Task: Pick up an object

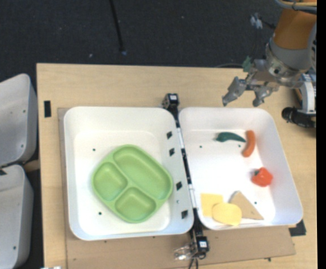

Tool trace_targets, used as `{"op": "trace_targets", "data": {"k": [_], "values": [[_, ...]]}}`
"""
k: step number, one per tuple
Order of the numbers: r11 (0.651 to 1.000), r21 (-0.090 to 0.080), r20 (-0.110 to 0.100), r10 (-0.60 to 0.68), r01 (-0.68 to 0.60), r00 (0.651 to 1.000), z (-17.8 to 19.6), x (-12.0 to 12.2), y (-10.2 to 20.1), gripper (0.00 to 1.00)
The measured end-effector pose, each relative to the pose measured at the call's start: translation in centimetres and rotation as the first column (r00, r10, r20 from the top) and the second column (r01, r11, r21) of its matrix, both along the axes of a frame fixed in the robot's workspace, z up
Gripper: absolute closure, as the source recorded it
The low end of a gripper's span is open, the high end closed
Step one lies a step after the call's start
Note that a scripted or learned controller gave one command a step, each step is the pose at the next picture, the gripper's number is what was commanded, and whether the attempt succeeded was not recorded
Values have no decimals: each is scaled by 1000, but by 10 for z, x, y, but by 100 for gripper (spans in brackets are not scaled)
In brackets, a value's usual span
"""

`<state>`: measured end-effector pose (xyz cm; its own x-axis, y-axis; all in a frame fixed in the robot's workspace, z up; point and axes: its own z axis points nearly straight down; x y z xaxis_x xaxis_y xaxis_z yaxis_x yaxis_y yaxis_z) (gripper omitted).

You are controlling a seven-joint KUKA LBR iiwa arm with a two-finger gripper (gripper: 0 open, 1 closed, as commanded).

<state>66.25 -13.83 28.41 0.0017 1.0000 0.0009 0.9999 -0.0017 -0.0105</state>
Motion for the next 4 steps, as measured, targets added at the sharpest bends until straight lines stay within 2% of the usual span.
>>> {"op": "trace_targets", "data": {"k": [1,3,4], "values": [[1000,-1,12,2,-2,1000,7,2,0,0],[1000,-3,5,0,0,1000,-116,-3,-11,0],[1000,-3,9,4,-4,1000,-160,-3,-5,0]]}}
